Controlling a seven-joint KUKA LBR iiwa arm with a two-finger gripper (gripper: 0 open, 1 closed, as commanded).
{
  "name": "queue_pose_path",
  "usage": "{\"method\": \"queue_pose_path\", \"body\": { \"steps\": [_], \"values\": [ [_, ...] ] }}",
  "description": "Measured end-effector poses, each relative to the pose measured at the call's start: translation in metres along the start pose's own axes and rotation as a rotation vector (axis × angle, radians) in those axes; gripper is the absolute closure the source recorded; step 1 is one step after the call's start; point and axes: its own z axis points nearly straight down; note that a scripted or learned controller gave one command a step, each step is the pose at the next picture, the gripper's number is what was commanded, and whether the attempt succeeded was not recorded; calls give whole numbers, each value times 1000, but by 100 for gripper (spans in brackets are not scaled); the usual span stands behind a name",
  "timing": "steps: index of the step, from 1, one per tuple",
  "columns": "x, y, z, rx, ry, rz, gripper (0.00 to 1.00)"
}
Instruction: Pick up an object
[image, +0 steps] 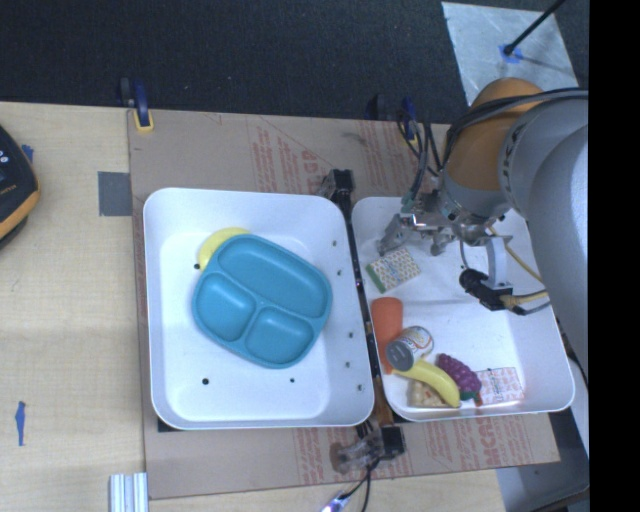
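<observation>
My gripper (414, 240) hangs over the far left part of the right bin (530, 330), its two fingers spread open with nothing between them. Just below it lies a green patterned packet (393, 268). Nearer the front of that bin are an orange block (386, 318), a small can (408, 349), a banana (432, 380), purple grapes (460, 372) and a white and red packet (498, 383).
The left bin (180, 380) holds a blue divided plate (262, 300) lying partly over a yellow object (222, 243). The grey arm with its orange band (500, 110) fills the upper right. A black and yellow device (12, 190) sits at the bench's left edge.
</observation>
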Motion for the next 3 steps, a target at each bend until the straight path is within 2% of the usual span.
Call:
{"method": "queue_pose_path", "body": {
  "steps": [1,2,3],
  "values": [
    [9,-6,-1,1,-1,-1,0],
    [2,1,-1,-3,-1,2,0],
    [2,1,-12,-2,-2,-2,100]
  ]
}}
